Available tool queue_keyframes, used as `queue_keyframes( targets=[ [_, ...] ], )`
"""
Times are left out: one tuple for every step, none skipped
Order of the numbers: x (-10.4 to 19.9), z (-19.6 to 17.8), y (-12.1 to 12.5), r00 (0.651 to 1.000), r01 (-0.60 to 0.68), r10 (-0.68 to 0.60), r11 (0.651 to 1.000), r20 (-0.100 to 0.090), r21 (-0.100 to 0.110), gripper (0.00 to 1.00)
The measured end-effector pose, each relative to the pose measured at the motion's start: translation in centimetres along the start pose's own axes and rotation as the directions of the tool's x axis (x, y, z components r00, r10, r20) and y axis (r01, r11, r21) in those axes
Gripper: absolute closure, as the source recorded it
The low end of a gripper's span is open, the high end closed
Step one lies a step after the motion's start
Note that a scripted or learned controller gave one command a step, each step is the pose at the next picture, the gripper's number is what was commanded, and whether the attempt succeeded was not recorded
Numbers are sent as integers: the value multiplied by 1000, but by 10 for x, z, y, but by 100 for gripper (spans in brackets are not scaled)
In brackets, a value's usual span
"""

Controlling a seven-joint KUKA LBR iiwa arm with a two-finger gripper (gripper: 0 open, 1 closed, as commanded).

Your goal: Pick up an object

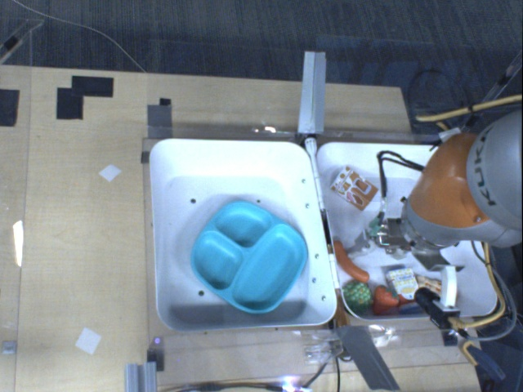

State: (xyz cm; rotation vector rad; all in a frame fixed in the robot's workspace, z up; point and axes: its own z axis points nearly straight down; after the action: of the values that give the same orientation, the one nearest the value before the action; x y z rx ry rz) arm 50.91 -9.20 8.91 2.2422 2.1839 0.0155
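Note:
The arm reaches into the right bin (343, 155) from the right, its orange band above the wrist. My gripper (382, 233) is low over the middle of that bin. Just left of and below it lies an orange sausage-shaped piece (350, 261). At the bin's front edge sit a green round piece (356, 292) and a red piece (386, 300), side by side. A small pale packet (401, 280) lies just below the gripper. Toward the back lies a white and orange packet (353, 187), apart from the gripper. I see nothing between the fingers.
The left bin (172, 170) holds a blue divided plate (248, 256), tilted across its middle. A metal divider post (311, 96) stands behind the wall between the two bins. The wooden bench (73, 243) spreads out to the left.

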Motion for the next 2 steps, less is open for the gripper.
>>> queue_keyframes(
  targets=[
    [-6,-14,47,994,106,-106,994,-3,14,0],
    [2,0,5,999,50,-50,999,2,-5,0]
  ],
)
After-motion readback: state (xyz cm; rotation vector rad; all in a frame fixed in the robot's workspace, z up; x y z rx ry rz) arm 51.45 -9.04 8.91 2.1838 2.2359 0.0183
